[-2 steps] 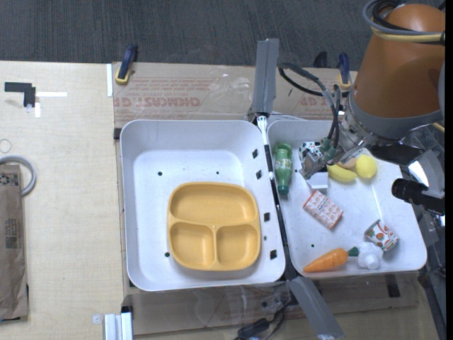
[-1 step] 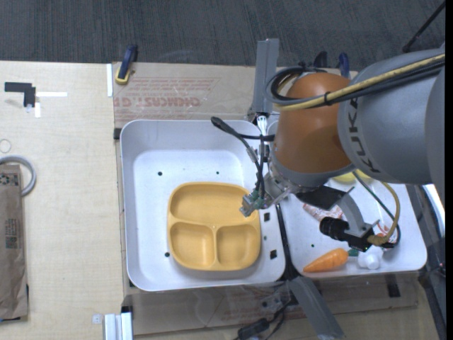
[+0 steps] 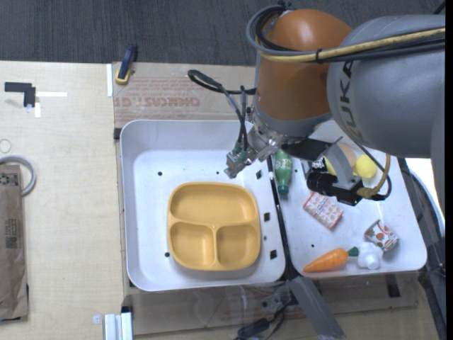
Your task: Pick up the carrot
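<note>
In the right bin [image 3: 417,250], carrot [image 3: 327,261] near front wall, arm lettered "UKA", jaws' state impossible to tell

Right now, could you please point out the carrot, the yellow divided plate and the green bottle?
carrot [image 3: 327,261]: camera view, middle of its orange body.
yellow divided plate [image 3: 214,202]: camera view, floor of its large compartment.
green bottle [image 3: 283,171]: camera view, its body.

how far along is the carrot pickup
Nothing looks done yet. The carrot lies on the floor of the right bin, near its front edge, beside a white item. The arm hangs over the divide between the bins, towards the back, well away from the carrot. All that is left: move over the carrot, come down, grip it and lift.
</note>
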Controlling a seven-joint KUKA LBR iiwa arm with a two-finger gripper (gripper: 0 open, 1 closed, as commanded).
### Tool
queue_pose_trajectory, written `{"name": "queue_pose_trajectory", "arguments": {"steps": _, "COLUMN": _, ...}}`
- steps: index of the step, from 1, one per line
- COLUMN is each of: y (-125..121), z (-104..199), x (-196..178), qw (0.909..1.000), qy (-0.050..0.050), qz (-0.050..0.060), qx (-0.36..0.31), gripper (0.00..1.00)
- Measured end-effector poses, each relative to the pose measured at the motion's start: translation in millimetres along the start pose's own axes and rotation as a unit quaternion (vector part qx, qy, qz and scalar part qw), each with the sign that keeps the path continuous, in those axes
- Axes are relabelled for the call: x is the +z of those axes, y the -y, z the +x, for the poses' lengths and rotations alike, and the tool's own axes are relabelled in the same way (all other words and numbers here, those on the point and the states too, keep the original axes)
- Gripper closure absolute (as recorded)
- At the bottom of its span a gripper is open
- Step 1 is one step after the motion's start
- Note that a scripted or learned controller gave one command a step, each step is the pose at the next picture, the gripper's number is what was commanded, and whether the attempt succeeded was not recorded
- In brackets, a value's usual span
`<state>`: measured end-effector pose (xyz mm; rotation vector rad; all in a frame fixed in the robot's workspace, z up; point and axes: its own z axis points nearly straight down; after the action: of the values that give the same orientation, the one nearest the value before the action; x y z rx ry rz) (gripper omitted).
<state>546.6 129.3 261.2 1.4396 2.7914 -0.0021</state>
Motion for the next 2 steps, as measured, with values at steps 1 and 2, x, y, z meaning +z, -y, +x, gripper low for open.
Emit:
{"name": "queue_pose_trajectory", "arguments": {"steps": 1, "y": -21.3, "z": 0.4, "x": -81.5, "qw": 0.9998, "qy": 0.000, "qz": 0.000, "qx": -0.020, "gripper": 1.00}}
{"name": "queue_pose_trajectory", "arguments": {"steps": 2, "y": 13.1, "z": -45.4, "x": 70.7, "qw": 0.9973, "qy": -0.001, "qz": 0.001, "qx": -0.074, "gripper": 1.00}}
